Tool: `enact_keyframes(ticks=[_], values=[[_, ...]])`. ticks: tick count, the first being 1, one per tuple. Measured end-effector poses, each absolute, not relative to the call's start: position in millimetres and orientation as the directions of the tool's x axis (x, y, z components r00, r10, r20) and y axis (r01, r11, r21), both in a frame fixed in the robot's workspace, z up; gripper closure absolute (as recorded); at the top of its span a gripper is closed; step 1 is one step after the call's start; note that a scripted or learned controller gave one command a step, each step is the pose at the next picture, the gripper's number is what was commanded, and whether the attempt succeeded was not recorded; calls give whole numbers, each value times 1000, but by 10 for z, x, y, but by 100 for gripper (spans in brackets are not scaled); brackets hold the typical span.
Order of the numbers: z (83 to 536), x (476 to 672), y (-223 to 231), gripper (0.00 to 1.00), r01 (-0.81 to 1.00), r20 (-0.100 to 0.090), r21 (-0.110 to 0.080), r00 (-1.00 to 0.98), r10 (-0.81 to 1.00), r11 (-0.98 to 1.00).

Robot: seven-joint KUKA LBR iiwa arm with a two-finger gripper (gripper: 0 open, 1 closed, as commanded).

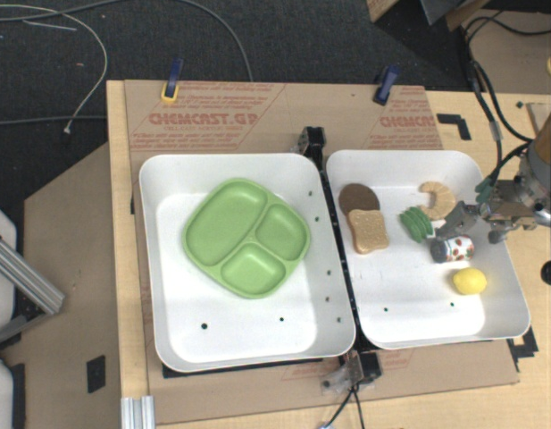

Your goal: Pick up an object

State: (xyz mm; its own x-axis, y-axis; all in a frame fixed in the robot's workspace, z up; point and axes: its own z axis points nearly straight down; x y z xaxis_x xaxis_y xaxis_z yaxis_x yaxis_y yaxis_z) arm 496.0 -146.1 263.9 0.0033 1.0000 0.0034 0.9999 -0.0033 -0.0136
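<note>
Right bin (418, 324): green toy (417, 223) long axis diagonal, upper-left to lower-right.

The left bin (168, 329) is crowded at its middle by the green tray (246, 237), with bare floor along the near edge. In the right bin (409, 324), the near half is open; toast (369, 231), green toy (418, 223) and lemon (470, 281) are clustered farther back.
</note>
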Motion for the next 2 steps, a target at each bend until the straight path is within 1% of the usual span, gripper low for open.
enact_keyframes(ticks=[1,2], values=[[2700,4983,-1457,0,1000,1,-1,0,1000,0],[2255,4916,-1471,0,1000,2,-5,0,1000,0]])
